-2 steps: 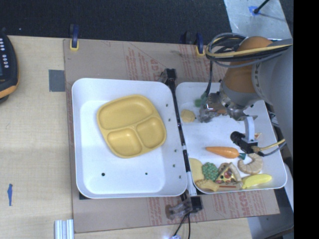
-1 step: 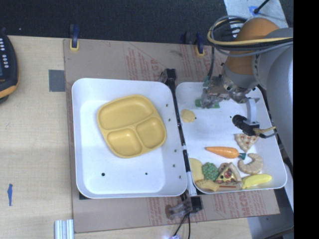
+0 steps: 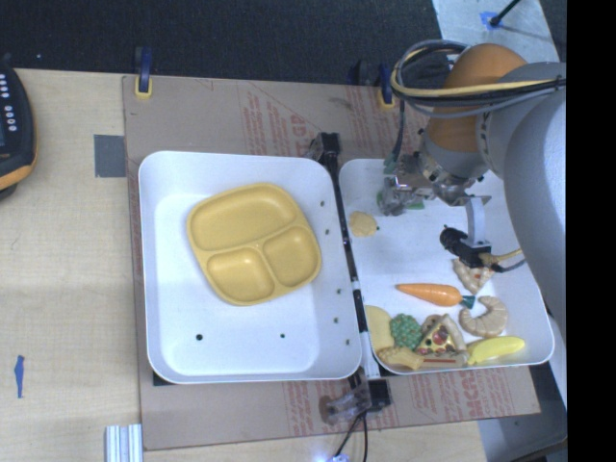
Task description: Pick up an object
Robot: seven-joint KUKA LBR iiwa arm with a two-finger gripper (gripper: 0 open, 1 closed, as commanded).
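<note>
Pale yellow and small, the round toy food piece point(image 3: 363, 223) lies near the left wall of the right bin point(image 3: 385, 263), just beside my end effector point(image 3: 399, 198), which hangs over the far part of this bin. I judge the piece light, stiff plastic and a little slippery, so I would take it across its middle. If my end effector is spread or pressed together, I cannot tell. Nearer the front of the same bin lie a toy carrot point(image 3: 429, 294), a shrimp point(image 3: 484, 316), a pizza slice point(image 3: 442, 338), a green piece point(image 3: 405, 330) and a yellow piece point(image 3: 496, 348). The left bin point(image 3: 173, 258) carries a yellow divided plate point(image 3: 253, 242) with three compartments.
</note>
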